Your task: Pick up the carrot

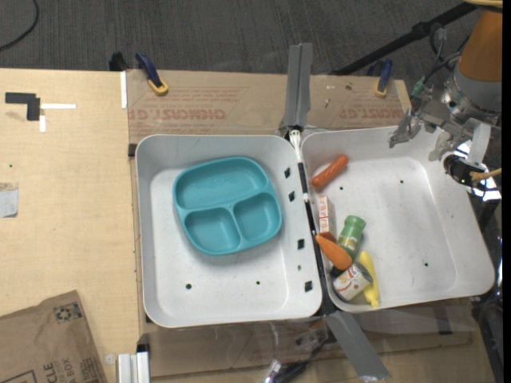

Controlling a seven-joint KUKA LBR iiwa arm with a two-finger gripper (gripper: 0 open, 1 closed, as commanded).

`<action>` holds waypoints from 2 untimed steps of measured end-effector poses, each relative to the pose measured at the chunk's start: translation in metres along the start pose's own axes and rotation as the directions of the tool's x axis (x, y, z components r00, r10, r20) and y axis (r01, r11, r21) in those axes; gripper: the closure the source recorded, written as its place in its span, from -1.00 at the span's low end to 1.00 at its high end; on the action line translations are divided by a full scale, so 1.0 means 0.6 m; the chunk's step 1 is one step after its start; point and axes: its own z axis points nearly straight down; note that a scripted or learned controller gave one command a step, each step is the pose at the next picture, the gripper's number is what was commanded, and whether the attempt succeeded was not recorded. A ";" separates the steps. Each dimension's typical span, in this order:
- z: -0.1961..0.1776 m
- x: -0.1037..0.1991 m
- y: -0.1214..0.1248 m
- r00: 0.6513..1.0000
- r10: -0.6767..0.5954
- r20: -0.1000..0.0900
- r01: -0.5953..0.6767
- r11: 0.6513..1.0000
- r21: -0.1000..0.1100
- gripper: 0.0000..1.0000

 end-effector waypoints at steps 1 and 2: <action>0.058 0.083 -0.014 0.995 0.104 0.000 -0.104 0.995 0.002 -1.00; 0.196 0.116 -0.017 0.971 -0.241 -0.002 0.241 0.970 -0.018 -1.00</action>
